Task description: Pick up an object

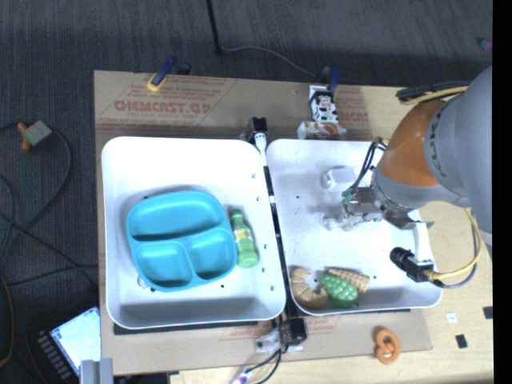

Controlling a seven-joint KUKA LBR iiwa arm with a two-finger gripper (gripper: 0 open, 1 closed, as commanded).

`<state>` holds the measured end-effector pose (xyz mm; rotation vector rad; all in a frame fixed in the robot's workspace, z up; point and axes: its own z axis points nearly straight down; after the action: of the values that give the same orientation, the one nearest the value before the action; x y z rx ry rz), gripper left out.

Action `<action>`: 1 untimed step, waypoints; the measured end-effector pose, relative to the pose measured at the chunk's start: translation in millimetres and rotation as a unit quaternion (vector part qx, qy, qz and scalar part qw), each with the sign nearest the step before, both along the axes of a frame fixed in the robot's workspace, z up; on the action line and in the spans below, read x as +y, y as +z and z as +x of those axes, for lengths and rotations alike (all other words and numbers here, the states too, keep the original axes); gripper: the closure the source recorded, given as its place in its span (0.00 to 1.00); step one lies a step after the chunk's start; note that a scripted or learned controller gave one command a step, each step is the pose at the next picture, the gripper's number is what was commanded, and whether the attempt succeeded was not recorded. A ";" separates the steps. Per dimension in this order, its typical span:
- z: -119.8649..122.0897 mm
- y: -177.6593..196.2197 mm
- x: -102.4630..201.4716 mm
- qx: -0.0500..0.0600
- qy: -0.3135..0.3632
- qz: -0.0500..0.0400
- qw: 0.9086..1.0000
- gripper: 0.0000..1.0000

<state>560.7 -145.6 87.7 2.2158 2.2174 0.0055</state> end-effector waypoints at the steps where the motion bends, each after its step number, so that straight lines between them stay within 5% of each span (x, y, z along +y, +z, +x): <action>1: 10.8 183.6 42.8 0.002 0.000 0.000 1.000 1.00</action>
<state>571.5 -102.8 271.3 2.2176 2.2202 0.0015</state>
